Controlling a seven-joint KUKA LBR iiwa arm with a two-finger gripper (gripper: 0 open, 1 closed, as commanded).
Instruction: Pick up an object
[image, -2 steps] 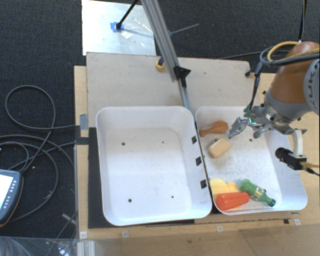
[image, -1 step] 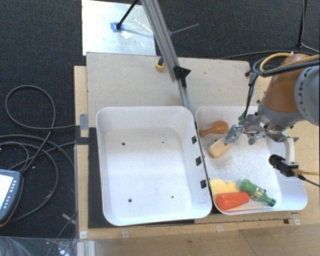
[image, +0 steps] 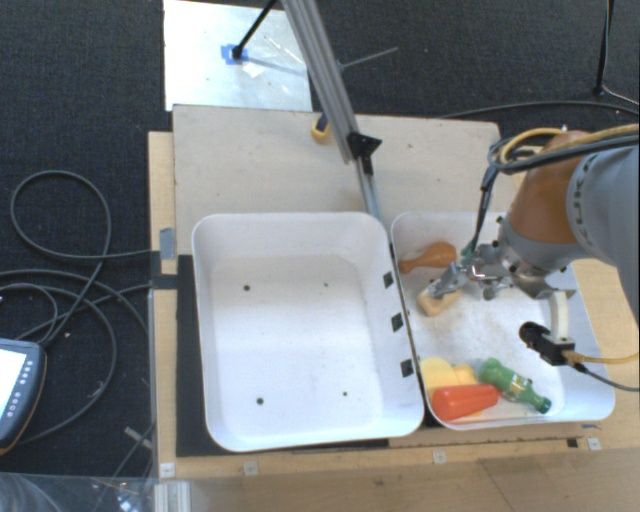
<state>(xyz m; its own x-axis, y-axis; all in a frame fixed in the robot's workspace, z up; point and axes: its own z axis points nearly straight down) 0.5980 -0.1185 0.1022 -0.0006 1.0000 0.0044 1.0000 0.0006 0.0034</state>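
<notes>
In the right bin, my gripper reaches in from the right and hangs low over the bin's upper left part. Its tip is right at a small tan block, touching or just above it. A brown drumstick-shaped toy lies just beyond the gripper, near the bin's left wall. At the front of the bin lie a yellow piece, an orange-red piece and a green bottle.
The left bin sits beside the right one, with a black-clipped divider wall between them. A slanted metal pole crosses the bench behind the bins. Cables trail from the arm's wrist over the right bin's right side.
</notes>
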